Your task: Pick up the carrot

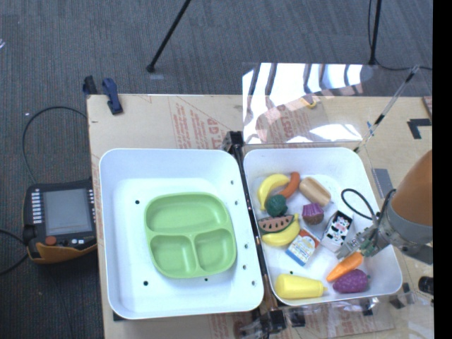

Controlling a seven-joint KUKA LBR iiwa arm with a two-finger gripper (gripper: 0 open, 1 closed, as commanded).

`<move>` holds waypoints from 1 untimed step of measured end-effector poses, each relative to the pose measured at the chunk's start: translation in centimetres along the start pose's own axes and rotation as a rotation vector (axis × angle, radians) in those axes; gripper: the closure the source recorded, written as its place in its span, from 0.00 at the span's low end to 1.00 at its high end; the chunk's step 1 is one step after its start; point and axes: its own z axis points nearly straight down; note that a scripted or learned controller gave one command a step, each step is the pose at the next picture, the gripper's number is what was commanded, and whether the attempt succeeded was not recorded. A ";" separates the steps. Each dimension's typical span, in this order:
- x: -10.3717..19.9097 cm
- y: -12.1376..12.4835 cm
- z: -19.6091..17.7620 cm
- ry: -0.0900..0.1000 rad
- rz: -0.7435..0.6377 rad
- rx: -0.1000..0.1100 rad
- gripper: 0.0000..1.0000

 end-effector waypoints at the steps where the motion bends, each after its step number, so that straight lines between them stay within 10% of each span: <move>1: 7.7 3.1 1.8 -0.014 -0.191 0.013 1.00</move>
